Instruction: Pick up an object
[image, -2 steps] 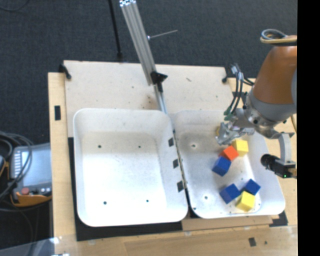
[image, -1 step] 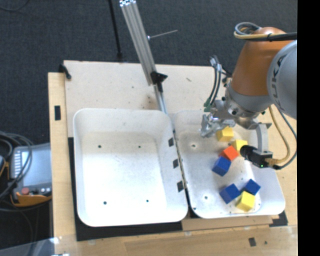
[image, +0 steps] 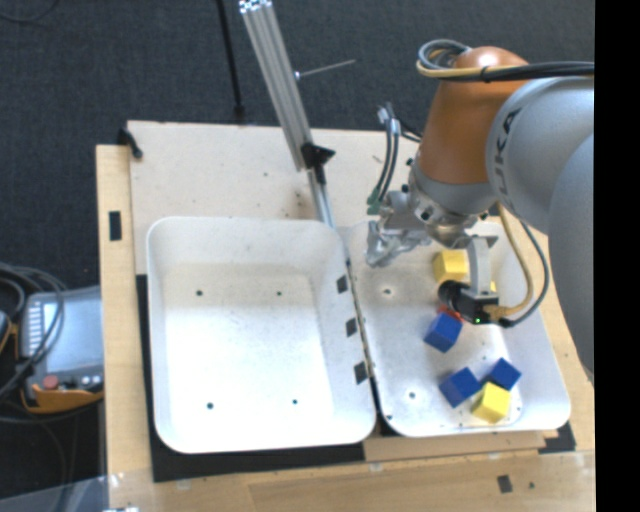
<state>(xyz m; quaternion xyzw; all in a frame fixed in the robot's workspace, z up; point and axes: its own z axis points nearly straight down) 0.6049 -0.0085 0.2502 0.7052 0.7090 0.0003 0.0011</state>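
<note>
Several small cubes lie in the right bin (image: 400, 300). A yellow cube (image: 450, 265) sits near the bin's far side, partly under the arm's wrist. A blue cube (image: 443, 332) lies tilted at the middle. Two more blue cubes (image: 459, 385) (image: 504, 374) and a yellow cube (image: 491, 402) cluster at the near right corner. My gripper (image: 383, 247) hangs low over the far left part of the right bin, left of the far yellow cube and apart from it. I see nothing held in it.
The left bin (image: 170, 250) stands beside the right one, with a raised divider edge (image: 355, 320) between them. A slanted metal pole (image: 285, 100) rises behind the bins. Cables (image: 520, 290) loop from the wrist over the right bin.
</note>
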